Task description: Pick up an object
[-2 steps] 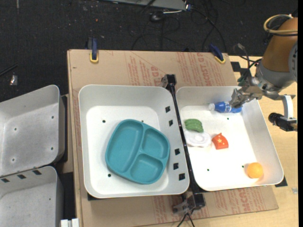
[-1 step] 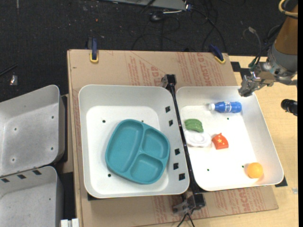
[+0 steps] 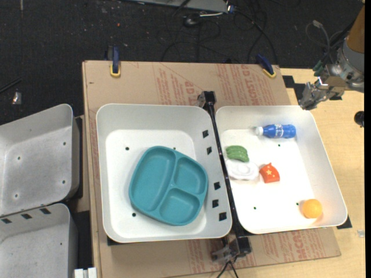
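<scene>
- From my remote view, the tool (image 3: 308,95) sat over the desk (image 3: 324,80), just off the right bin's (image 3: 333,178) far right corner, outside the bin.
- Couldn't tell from that angle how the tool was set; nothing seen in it.
- Right bin held five items: blue bottle (image 3: 278,131) lying on its side near the far wall, green piece (image 3: 236,152) by the divider, white piece (image 3: 242,170) touching it on the near side, red-orange piece (image 3: 269,173) just beside the white one, orange ball (image 3: 312,208) in the near right corner.
- Left bin (image 3: 110,172) held a teal divided tray (image 3: 168,185), tilted diagonally.
</scene>
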Tool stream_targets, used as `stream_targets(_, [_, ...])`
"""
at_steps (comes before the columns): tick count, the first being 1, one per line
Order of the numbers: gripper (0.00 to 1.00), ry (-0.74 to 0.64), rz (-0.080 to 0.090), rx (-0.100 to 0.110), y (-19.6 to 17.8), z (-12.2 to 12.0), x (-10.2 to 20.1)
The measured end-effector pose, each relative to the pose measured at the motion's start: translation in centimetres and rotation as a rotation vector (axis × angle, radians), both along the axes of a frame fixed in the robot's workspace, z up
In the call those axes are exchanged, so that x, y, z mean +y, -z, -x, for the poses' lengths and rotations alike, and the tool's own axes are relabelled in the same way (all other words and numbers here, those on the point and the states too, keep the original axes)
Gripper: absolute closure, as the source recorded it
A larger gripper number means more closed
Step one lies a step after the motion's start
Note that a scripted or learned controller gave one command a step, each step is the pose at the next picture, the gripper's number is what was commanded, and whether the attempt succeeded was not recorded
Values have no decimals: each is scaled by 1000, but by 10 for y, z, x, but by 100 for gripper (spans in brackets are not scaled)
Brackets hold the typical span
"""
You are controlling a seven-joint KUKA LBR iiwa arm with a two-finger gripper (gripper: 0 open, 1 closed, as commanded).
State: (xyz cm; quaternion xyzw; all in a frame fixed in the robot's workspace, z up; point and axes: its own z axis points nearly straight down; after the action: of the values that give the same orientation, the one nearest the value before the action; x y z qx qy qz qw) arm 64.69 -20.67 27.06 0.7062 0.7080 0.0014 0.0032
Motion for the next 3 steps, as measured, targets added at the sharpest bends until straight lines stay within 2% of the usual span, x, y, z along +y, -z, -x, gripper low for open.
stream_targets(1, [100,-4,-4,8,14,5,54])
stream_targets(3, [100,-6,-5,7,40,-2,169])
